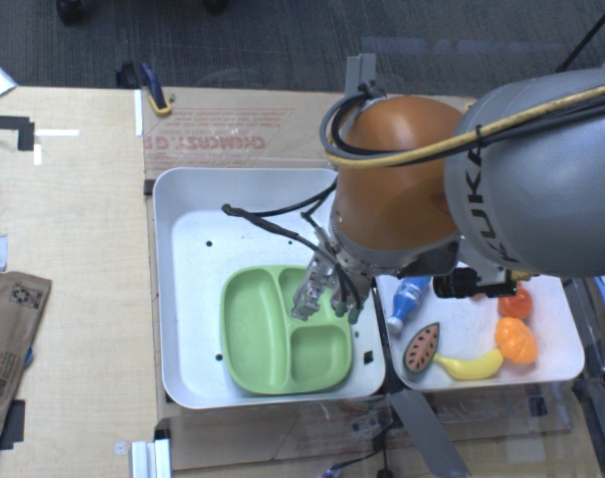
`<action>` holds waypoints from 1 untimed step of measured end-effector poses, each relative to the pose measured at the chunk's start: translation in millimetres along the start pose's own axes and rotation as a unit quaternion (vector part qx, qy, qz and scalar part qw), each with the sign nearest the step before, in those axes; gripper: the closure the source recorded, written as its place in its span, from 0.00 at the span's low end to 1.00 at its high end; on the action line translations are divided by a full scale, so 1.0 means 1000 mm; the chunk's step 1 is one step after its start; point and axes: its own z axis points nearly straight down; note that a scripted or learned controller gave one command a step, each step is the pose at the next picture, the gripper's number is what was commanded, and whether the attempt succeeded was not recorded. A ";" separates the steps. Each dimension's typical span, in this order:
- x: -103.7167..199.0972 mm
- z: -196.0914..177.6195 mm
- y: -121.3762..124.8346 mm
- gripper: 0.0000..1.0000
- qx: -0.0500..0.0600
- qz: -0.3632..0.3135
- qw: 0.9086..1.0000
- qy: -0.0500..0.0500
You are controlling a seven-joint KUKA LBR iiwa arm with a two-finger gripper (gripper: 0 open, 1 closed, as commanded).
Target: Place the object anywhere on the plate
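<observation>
1. Over the left bin (183,267), the claw (317,297) hangs just above the green plate (273,332), near the ridge between its compartments on the plate's right side.
2. Claw state — cannot tell. The metal tip is small and blurred against the green, and whether it is spread, closed or carrying something is not readable.
3. Task's thing: which one is meant is unclear. Nothing lies loose on the plate that I can make out. The candidates sit in the right bin (566,366) — a blue bottle (407,302) by the dividing wall, a watermelon slice (422,349), a banana (472,366), an orange fruit (516,339), and a red piece (514,304) partly under the arm (521,197).
4. Step in hand, as a judgement: the placing stage, claw poised above the target.
5. Next move calls for: if something is held, a short descent and release onto a flat compartment floor, clear of the ridges. If not, a return to the right bin for a pick.
</observation>
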 end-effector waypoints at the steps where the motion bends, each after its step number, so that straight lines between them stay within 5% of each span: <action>1: -0.034 0.117 -0.006 1.00 -0.010 -0.018 1.000 -0.013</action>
